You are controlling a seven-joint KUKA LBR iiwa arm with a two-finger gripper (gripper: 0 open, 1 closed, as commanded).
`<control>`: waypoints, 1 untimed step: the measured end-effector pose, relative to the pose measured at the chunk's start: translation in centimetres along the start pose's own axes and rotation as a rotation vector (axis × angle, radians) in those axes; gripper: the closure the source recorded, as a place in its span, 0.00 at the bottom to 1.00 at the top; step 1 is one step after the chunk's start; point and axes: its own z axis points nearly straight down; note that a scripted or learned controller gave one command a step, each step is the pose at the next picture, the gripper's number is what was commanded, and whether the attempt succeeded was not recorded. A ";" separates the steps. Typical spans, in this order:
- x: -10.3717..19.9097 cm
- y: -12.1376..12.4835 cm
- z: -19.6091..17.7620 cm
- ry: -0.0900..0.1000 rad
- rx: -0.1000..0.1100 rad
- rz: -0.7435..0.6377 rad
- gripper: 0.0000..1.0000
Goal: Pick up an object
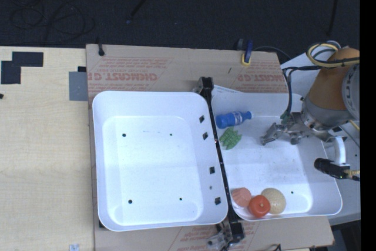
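In the right bin point(305, 188) a blue bottle point(232, 119) lies on its side at the far left, with a small green item point(230, 139) just below it. A red round object point(259, 206), a tan round one point(274, 199) and a pink piece point(240, 196) cluster at the bin's near edge. My gripper point(271, 136) hovers over the bin's upper right part, to the right of the bottle and the green item, with its fingers spread and nothing between them.
The left bin point(103, 126) sits beside the right one, with a black divider point(215, 150) between them. Cardboard point(153, 70) lies beneath both. Cables and a blue clamp point(247, 51) are at the far right.
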 end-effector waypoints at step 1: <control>-0.2 4.1 -9.9 -0.007 -0.022 -0.002 0.00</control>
